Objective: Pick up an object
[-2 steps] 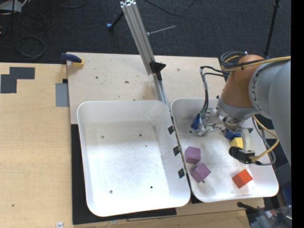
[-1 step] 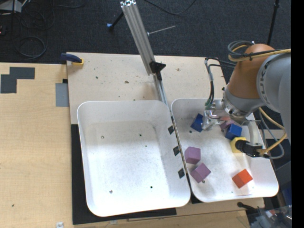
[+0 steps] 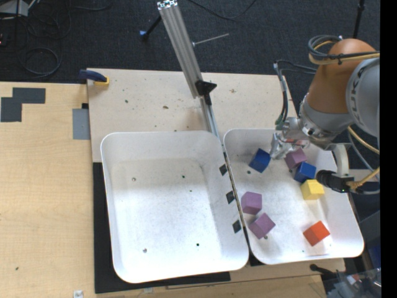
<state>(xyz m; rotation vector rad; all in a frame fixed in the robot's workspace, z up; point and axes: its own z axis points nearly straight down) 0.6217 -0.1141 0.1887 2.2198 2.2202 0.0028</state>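
In the right bin [image 3: 347, 244], at the lower right of the frame, an orange cube [image 3: 317, 233] lies nearest to the front wall. To its left two purple cubes [image 3: 255, 213] sit close together near the wall between the bins, both turned a little so their corners point down the frame. Further up, a yellow cube [image 3: 312, 189] touches a blue cube [image 3: 304, 172], and a third purple cube [image 3: 295, 158] is just above that one. A second, darker blue cube [image 3: 260, 161] stands tilted on an edge, just left of the gripper [image 3: 280, 146]. The cubes have no long axis and no writing I can read. The gripper is low over the upper part of this bin; whether it is gripping anything cannot be told. The left bin [image 3: 124, 166] takes the middle of the surface.
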